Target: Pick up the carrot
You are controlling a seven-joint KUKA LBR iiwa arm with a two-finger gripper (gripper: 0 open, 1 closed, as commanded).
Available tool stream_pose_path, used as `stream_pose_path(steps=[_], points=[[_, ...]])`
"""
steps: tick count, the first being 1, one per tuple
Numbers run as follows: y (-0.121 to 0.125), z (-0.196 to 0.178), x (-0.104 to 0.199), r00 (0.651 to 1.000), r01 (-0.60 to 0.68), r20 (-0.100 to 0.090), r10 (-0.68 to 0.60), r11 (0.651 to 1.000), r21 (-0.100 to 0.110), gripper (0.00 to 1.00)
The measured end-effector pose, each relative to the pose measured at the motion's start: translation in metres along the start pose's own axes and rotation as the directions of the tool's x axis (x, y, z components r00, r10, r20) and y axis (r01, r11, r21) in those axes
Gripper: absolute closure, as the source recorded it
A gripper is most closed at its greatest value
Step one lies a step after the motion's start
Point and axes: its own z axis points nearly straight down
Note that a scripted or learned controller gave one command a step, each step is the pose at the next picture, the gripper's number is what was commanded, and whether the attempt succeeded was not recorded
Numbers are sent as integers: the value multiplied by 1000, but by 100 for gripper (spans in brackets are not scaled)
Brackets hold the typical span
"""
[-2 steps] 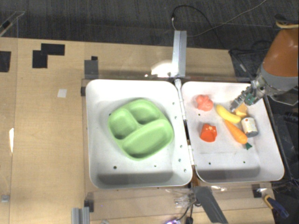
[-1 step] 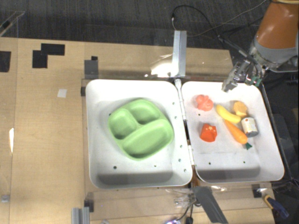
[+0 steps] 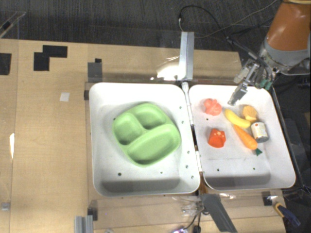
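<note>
One carrot (image 3: 245,138) near bin's (image 3: 286,171) right edge

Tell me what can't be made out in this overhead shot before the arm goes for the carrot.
- Gripper: small and blurred in the camera view, so its state is unclear.
- Arm: cut off by the top and right edges.
- Carrot: its far end runs under the small metal can, so contact there is unclear.
- Pink item: too soft and small to identify.
- Label on the can: too small to read.
</note>
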Motion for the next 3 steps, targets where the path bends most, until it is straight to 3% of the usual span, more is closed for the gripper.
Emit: stream_pose_path(steps=[1, 2, 3], points=[[-54, 142, 0, 985, -170, -4, 170, 985, 3, 0], [-119, 152, 42, 993, -121, 4, 121, 993, 2, 0], [-116, 142, 41, 993, -119, 9, 119, 993, -2, 100]])
